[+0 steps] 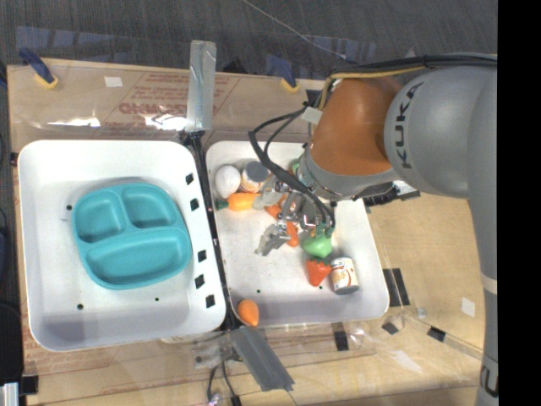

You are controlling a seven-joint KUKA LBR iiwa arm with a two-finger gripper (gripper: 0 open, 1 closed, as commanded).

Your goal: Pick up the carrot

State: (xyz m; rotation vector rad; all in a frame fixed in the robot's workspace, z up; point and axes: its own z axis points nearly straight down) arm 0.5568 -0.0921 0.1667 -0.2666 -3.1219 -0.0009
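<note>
Orange showed in several places in the right bin (372, 252), so you needed to sort the pieces out before you committed. In the camera view the likeliest carrot (292, 233) was the slim orange piece in the middle of that bin. It lay right against the gripper (277, 233) and just left of a green item (319, 245). I judged this from its narrow shape, and it was partly hidden by the tooling. A stubbier orange item (241, 201) lay farther off towards the left wall, beside a white egg (226, 178). Another round orange item (248, 311) sat at the near left corner of the bin. A red-orange piece (317, 271) and a small can (342, 275) lay close together on the near side of the green item.

The gripper was down among cables and clutter. You could not have told whether it was open or closed, nor whether it had hold of anything.

To do this step well, you wanted the gripper across the carrot's short width and centred on its length. You also wanted it kept off the green item, which crowded the right side. A straight, slow lift would have shown whether the carrot came up. The left bin (34, 227) with its teal tray (131, 244) played no part.
</note>
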